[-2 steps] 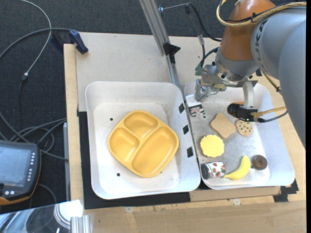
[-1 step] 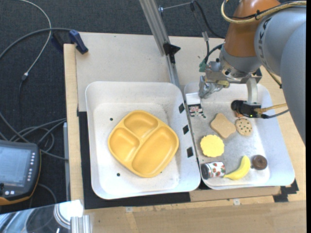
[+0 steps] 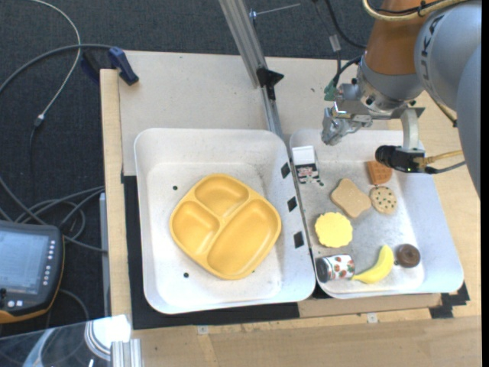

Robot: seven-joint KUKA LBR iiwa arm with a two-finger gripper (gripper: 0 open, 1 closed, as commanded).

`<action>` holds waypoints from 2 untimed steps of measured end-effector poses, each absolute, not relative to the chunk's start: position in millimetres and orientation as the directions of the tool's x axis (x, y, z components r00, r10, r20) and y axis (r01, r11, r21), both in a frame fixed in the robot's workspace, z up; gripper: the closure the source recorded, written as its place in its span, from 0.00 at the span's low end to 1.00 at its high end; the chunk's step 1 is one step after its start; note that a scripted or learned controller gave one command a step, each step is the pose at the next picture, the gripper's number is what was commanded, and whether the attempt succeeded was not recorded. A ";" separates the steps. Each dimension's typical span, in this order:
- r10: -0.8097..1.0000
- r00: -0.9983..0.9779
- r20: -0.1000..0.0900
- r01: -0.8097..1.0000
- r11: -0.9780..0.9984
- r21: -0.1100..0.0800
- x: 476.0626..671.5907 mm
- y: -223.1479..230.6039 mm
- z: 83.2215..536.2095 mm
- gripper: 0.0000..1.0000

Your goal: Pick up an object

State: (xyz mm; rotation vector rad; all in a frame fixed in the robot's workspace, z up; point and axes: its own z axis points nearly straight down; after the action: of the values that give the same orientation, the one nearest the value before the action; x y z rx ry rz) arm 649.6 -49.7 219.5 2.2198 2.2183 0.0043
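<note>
One tool (image 3: 334, 132) hangs above the right bin (image 3: 443, 228); its grip state is unclear.

You are looking at an evenly lit, fairly bright scene with soft overhead light. The white bins (image 3: 153, 167) come close to washing out, though their rims stay readable. Shadows are short and faint; the yellow tray (image 3: 225, 225) throws a soft one along its lower edge. The dark floor (image 3: 46, 128) loses detail. Focus is acceptable at centre, with mild softness and grain throughout.
</note>
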 end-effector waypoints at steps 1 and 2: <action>1.000 0.003 -0.001 1.000 -0.003 -0.004 657.8 -69.9 191.3 1.00; 1.000 0.003 -0.002 1.000 -0.003 0.005 659.6 -98.3 216.0 1.00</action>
State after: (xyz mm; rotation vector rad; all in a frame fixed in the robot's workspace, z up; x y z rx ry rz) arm 659.6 -98.3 216.0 2.2208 2.2150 0.0035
